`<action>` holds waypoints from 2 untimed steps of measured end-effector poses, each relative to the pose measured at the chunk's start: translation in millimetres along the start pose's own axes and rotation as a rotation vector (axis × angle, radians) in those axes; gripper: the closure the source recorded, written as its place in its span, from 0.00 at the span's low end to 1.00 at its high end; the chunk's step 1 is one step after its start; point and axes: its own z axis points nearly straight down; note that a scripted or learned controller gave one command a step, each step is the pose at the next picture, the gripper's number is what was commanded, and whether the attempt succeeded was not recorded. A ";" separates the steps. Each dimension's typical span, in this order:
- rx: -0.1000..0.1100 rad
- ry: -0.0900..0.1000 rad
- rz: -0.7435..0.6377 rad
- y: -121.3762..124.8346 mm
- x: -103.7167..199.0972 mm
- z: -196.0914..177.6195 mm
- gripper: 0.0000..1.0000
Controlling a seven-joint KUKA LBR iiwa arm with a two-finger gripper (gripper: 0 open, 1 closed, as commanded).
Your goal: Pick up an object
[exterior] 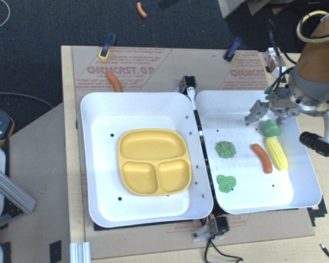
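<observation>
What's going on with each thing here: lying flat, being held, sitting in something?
Yellow divided plate: flat in left bin, compartments bare.
Toy corn cob: lying in right bin.
Toy sausage: lying beside the corn.
Green toy: under the tool, grip unclear.
Orange sausage: on the board outside.

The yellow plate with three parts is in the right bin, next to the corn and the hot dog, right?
Not quite. The camera view shows the yellow plate sitting in the left bin. The corn and the hot dog lie side by side in the right bin.

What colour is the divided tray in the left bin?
Yellow: the divided tray shows plainly in the camera view.
</observation>
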 end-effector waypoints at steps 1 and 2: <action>-0.014 -0.002 -0.003 3.2 0.2 -7.8 0.00; -0.006 0.000 -0.002 -5.1 5.2 51.0 0.00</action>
